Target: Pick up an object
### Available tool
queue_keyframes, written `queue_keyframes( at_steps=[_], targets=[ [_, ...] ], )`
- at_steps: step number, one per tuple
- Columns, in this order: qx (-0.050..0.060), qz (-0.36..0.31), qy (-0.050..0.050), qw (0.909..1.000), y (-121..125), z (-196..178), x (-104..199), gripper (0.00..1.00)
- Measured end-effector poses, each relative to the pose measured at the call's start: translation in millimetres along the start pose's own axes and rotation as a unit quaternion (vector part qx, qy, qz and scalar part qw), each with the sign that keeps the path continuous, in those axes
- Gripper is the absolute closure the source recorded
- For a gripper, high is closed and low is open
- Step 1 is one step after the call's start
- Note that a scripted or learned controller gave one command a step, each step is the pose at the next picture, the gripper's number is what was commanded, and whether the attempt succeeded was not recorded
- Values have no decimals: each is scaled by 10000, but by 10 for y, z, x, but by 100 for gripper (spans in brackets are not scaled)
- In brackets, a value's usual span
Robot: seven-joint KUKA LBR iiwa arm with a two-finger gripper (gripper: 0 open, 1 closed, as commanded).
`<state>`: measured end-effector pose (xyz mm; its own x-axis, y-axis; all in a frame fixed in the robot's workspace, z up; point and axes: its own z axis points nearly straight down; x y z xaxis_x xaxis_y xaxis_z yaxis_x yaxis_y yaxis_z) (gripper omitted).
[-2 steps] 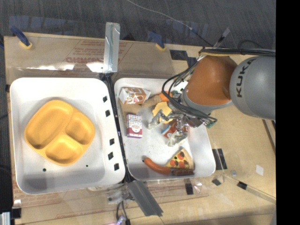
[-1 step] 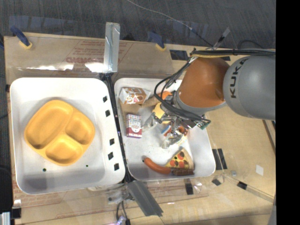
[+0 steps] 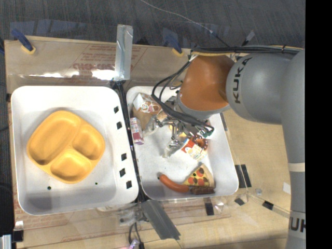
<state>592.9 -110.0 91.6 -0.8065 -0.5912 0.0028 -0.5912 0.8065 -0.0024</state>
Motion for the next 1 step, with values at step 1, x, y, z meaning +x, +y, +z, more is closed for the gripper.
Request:
queue_keyframes(
  at_steps=[1],
  targets=[
    [-18,-444,-5,9990,-325,1,754,0]
  ],
)
